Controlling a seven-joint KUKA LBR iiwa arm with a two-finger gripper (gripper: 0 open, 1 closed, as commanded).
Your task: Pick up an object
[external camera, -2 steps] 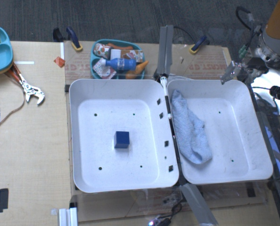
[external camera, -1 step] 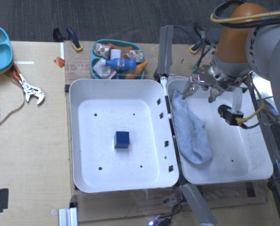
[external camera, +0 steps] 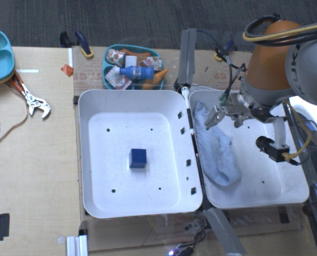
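Camera view: metal hand [external camera: 226, 116] above crumpled, soft blue cloth [external camera: 216, 149].

Bright, even overhead light falls on the bench [external camera: 36, 164], leaving the two white bins [external camera: 94, 196] close to washed out and the blue block [external camera: 138, 158] casting only a small soft shadow at its base. A hard patch of glare burns out the far right beside the grey arm [external camera: 308, 63], while the dark floor [external camera: 148, 9] at the top stays dim. Focus is fairly sharp in the middle, with slight softness and grain toward the lower edge.
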